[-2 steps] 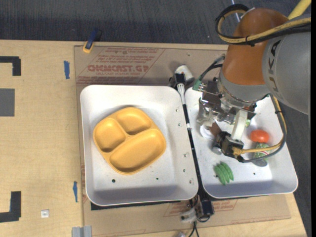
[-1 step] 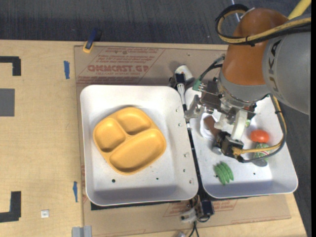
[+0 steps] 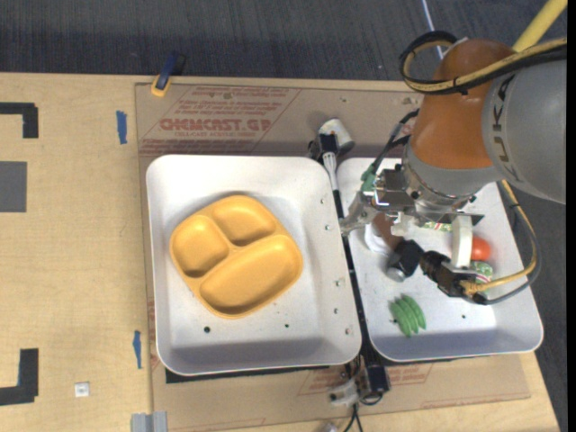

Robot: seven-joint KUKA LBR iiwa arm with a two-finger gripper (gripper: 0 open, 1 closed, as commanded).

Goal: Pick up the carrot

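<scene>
Orange is what catches the eye first: the arm's [image 3: 504,106] broad orange band hangs over the right bin [image 3: 522,327], with the grey body of the arm running off toward the right. Below the band the wrist drops into that bin, and the gripper [image 3: 409,241] sits low over its middle, among a tangle of brackets, cables and dark fittings. Whether it is open or closed cannot be made out from here.

A small piece of the carrot [image 3: 482,249] shows bright orange-red by the right edge of the right bin, just beside the white and dark parts of the wrist hardware and partly hidden behind them. It is not possible to say whether anything touches it.

Nearer the front edge of the same bin lies a green ridged toy vegetable [image 3: 409,314], on its own and apart from the carrot.

Across in the left bin [image 3: 180,183] rests a yellow divided plate [image 3: 236,254], three hollows in it, lying near the middle and turned at an angle to the bin's edges.

Both bins stand side by side on a brown cardboard sheet [image 3: 225,115] with red printing, which lies on the pale wooden bench [image 3: 63,241].
</scene>
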